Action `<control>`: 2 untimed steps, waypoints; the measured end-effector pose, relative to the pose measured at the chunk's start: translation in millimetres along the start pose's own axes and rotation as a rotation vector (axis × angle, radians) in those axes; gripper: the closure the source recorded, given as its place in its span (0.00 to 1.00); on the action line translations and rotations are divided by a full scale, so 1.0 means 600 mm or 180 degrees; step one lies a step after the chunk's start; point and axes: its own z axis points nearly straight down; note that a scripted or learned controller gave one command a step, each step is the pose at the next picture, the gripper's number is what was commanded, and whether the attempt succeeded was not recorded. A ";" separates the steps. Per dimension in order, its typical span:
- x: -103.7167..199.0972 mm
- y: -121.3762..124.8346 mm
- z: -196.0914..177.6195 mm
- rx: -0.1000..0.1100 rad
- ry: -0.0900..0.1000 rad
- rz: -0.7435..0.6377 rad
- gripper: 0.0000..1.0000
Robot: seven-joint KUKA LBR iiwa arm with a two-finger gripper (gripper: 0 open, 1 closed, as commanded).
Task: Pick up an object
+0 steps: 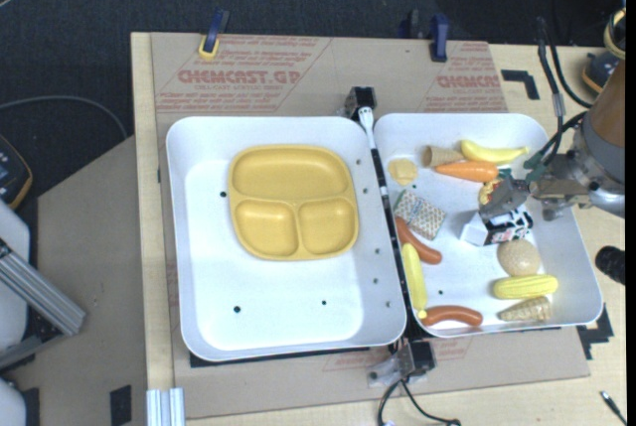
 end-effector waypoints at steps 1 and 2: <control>0.009 -0.015 0.083 0.0024 0.0008 0.0003 0.00; 0.018 -0.022 0.188 0.0031 0.0010 0.0002 0.00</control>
